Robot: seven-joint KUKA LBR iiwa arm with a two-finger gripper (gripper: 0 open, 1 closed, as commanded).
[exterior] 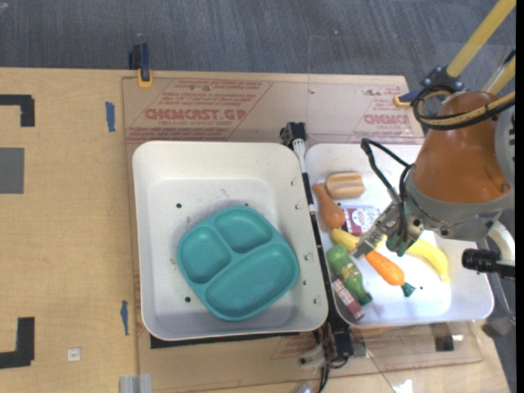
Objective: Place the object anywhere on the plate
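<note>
Nearest me, along the bottom edge of the frame, I see the lower rims of the two white bins. The left bin (155, 219) holds the teal divided plate (237, 262) in its lower centre, three compartments facing up, nothing lying on it.

In the right bin (471, 301), at lower centre-right of the frame, a green bottle (348, 275) lies slanted near the inner wall. Just right of it is a carrot (385, 268), orange with a green tip, and beyond that a yellow banana (431, 257) toward the right.

The gripper (385, 234) hangs directly above the carrot's upper end, close to a small yellow piece (344, 239). I cannot tell whether it is apart or closed; nothing I can see sits between the tips.

Farther up the bin are a purple packet (360, 218), an orange sausage-like piece (331, 211) and a hot dog bun (345, 185). The arm's orange band (458, 158) fills the upper right.
</note>
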